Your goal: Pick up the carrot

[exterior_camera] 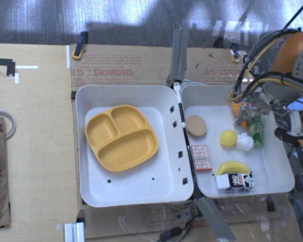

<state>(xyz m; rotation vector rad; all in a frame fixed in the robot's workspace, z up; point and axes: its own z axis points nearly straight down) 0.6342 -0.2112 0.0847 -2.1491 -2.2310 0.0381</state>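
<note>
Hovering at the far right of the right bin [272,185], my gripper [248,116] sits over the carrot [238,111], so I must descend straight, avoiding the green object [256,132] beside it.

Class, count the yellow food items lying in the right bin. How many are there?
2: a lemon near the bin's middle, and a banana nearer the front edge. The arm may hide others.
</note>
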